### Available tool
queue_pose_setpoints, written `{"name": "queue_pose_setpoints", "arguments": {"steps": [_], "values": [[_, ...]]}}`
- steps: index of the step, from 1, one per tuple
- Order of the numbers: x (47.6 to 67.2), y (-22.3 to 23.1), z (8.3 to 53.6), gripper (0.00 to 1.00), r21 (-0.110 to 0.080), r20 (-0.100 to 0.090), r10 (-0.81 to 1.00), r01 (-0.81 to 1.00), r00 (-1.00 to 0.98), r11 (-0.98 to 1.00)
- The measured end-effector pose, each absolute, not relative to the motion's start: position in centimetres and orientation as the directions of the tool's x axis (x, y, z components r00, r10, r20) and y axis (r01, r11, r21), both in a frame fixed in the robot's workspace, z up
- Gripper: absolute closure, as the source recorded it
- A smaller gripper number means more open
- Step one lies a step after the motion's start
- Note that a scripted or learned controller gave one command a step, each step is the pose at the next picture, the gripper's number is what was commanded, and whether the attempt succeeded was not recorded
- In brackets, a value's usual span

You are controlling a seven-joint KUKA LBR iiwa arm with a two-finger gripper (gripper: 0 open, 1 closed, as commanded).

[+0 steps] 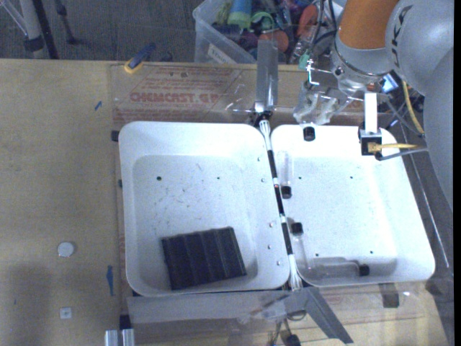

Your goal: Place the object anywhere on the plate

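Observation:
A dark ridged rectangular plate (204, 256) lies flat in the near part of the left bin (137, 193). My gripper (315, 110) hangs from the orange-banded wrist (367, 13) above the far rim of the right bin (403, 215), close to its far left corner. It is well away from the plate, up and to the right of it. The gripper's tip is pale and blurs into the bin rim, so I cannot make out anything held in it. A small black piece (308, 133) sits on the rim just below the gripper.
A raised seam with black clips (286, 191) separates the two bins. A metal post (266, 78) stands behind the seam. A clear box of tools (252, 13) sits at the back. A small module with a yellow cable (370, 144) hangs beside the wrist.

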State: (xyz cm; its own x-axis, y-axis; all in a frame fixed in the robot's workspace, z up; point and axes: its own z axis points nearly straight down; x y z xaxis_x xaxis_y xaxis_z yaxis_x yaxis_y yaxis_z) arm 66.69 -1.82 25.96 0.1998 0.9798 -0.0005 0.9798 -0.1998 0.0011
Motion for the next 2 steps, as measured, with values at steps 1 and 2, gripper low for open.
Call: {"name": "queue_pose_setpoints", "arguments": {"steps": [1,2], "values": [[66.6,4.4,18.5,1.0,-0.003,0.0,0.978,0.978,0.208,-0.208],[66.9,11.7,11.2,1.0,0.007,0.004,0.968,0.968,0.252,-0.252]]}}
